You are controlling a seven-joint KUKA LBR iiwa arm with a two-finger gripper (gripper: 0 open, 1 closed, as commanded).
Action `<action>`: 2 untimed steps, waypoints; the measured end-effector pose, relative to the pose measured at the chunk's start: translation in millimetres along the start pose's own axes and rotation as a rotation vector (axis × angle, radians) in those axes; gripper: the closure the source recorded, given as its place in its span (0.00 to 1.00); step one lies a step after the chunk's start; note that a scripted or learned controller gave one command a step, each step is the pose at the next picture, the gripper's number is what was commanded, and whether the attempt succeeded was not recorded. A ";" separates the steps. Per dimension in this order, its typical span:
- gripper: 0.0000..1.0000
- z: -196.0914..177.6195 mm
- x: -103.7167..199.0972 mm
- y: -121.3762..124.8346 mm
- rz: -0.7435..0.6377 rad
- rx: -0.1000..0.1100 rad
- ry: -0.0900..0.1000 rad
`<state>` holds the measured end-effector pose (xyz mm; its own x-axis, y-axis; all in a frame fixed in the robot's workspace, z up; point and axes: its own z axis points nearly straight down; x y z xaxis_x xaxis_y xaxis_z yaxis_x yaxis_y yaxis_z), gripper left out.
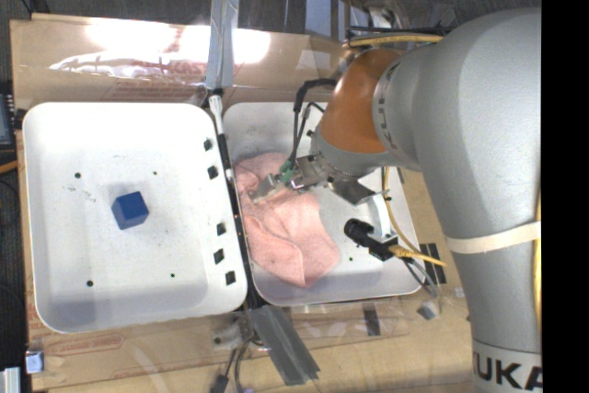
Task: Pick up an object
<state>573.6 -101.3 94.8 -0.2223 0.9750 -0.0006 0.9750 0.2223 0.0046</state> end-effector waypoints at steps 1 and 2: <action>0.00 -0.2 -32.1 39.1 -0.075 0.001 0.000; 0.00 -0.2 -47.3 51.9 -0.050 0.001 0.001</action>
